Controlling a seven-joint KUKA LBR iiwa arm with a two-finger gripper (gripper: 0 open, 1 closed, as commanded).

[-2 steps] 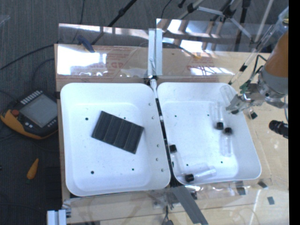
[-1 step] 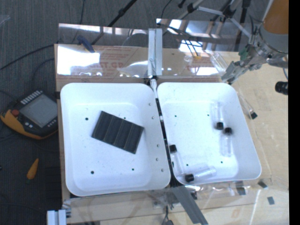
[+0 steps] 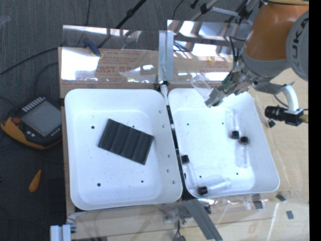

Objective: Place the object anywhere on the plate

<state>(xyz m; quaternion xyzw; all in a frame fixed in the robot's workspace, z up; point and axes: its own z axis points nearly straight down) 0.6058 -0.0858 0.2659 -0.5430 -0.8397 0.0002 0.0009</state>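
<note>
Two white bins are sitting abreast, the ribbed dark plate [image 3: 125, 141] lying in one bin [image 3: 83, 109]. Right of the plate and farther back, the gripper [image 3: 214, 100] is hovering, a clear tube [image 3: 199, 86] slanting at its plate-side tip; whether it is clenching, I cannot tell.

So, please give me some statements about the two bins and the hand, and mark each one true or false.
1. The dark ribbed plate lies in the left bin. True.
2. The hand is above the left bin. False: it is over the right bin's far side.
3. Clear tubes with black caps lie in the right bin. True.
4. A tube lies on the plate. False: the plate's top is bare.
</note>
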